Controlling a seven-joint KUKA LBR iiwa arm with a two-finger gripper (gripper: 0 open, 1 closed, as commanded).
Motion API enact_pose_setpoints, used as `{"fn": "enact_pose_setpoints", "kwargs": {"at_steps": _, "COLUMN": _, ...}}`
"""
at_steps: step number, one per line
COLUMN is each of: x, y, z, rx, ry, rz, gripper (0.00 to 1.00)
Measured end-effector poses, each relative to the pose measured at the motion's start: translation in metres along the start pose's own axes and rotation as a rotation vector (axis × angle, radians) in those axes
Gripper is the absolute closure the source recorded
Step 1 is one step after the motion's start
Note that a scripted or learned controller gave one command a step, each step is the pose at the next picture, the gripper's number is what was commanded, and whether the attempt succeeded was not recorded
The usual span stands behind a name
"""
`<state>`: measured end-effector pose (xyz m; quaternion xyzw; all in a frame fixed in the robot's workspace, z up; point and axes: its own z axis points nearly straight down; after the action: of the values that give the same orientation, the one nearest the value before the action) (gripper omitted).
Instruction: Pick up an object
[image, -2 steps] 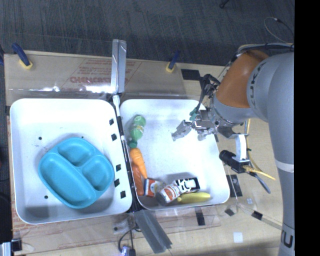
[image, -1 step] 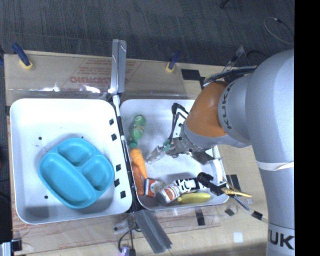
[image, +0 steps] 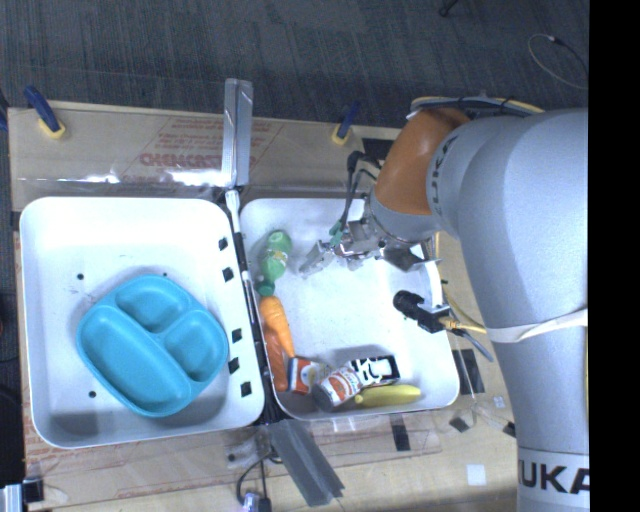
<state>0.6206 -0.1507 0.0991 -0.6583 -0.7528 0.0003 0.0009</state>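
objects for your pick sit in the right bin (image: 300, 215): a green toy vegetable (image: 274, 253) against the left wall near the top, an orange carrot (image: 276, 330) just below it along the same wall, then at the bottom a small can (image: 345, 384) beside a dark box with white print (image: 375, 368), and a yellow banana (image: 390, 395) lying along the bottom edge, touching the can. your gripper (image: 322, 257) is over the upper middle of that bin, pointing left, with bare white floor under it, near the green vegetable but apart from it. jaws: too small and blurry, you cannot tell if they're apart or together (nothing visibly between them). left bin (image: 60, 225) has a blue divided plate (image: 150, 343) lying flat in its lower middle. the arm (image: 500, 200) comes in from the right, orange band (image: 410, 170) above the wrist.
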Motion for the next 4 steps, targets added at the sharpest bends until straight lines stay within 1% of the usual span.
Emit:
{"fn": "enact_pose_setpoints", "kwargs": {"at_steps": 1, "x": 0.001, "y": 0.001, "z": -0.009, "rx": 0.001, "ry": 0.001, "rz": -0.006, "gripper": 1.0}}
{"fn": "enact_pose_setpoints", "kwargs": {"at_steps": 2, "x": 0.001, "y": 0.001, "z": -0.009, "rx": 0.002, "ry": 0.001, "rz": -0.006, "gripper": 0.0}}
{"fn": "enact_pose_setpoints", "kwargs": {"at_steps": 3, "x": 0.034, "y": 0.04, "z": -0.001, "rx": 0.003, "ry": -0.015, "rz": -0.128, "gripper": 0.0}}
{"fn": "enact_pose_setpoints", "kwargs": {"at_steps": 4, "x": 0.006, "y": -0.009, "z": 0.008, "rx": 0.002, "ry": 0.0, "rz": -0.049, "gripper": 0.0}}
